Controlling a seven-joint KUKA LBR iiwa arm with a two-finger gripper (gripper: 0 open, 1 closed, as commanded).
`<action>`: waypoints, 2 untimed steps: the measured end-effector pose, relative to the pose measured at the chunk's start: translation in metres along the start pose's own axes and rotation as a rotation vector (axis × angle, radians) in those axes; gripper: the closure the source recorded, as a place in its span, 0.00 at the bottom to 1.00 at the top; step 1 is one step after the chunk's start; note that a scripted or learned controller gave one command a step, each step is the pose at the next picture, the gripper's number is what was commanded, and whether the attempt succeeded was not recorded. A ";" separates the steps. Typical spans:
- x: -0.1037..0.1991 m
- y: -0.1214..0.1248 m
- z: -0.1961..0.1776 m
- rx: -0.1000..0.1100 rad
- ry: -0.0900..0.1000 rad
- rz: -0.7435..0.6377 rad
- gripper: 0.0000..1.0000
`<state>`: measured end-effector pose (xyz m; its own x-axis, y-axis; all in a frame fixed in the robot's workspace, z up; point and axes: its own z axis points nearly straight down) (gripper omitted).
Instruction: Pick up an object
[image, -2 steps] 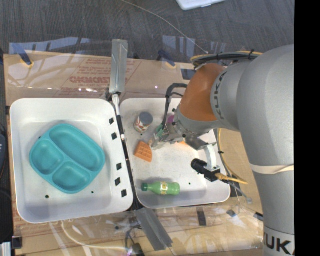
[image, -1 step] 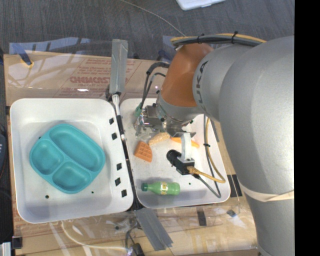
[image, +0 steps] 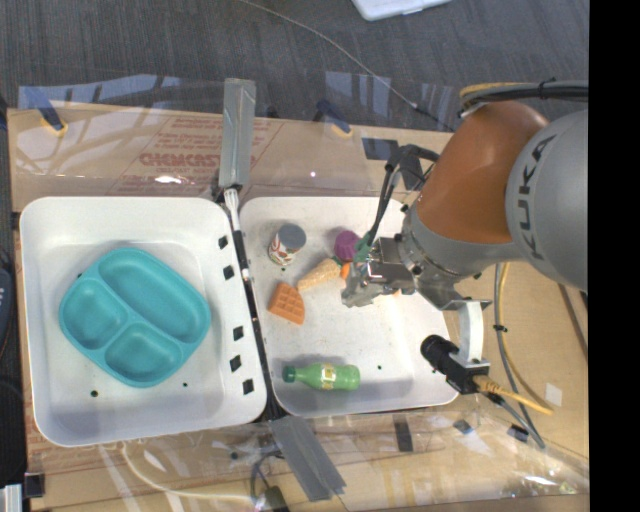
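Teal plastic catches the eye first: a three-part tray (image: 135, 316) lies in the left bin (image: 40, 380), well apart from everything else. I'll place the rest against the right bin (image: 420, 395). In that bin's upper left part a small can (image: 285, 244) lies on its side, its grey end turned up toward the camera. Just right of the can sits a purple lump (image: 346, 242), and between the two, a little lower, a tan cone (image: 318, 274) lies slanted with something orange at its right end. Below the can, nearer the bin's left wall, is an orange waffle wedge (image: 288, 303). Along the bin's bottom edge a green bottle (image: 322, 376) lies flat, cap to the left. The grey arm (image: 520, 200), with its orange band, reaches in over the bin's right half, and the gripper (image: 358, 285) hangs low near the middle of the bin, just right of the cone. From where I stand I cannot tell how the gripper is set, and I see nothing in it. Brown cardboard covers the tabletop (image: 150, 150) around both bins.
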<state>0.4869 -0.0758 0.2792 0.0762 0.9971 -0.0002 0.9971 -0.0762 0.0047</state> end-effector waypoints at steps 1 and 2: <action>0.021 -0.011 -0.150 -0.001 0.000 -0.351 1.00; -0.126 0.000 -0.154 0.004 -0.003 0.183 1.00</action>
<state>0.4765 -0.2011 0.4331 0.2569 0.9664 -0.0022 0.9664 -0.2569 0.0006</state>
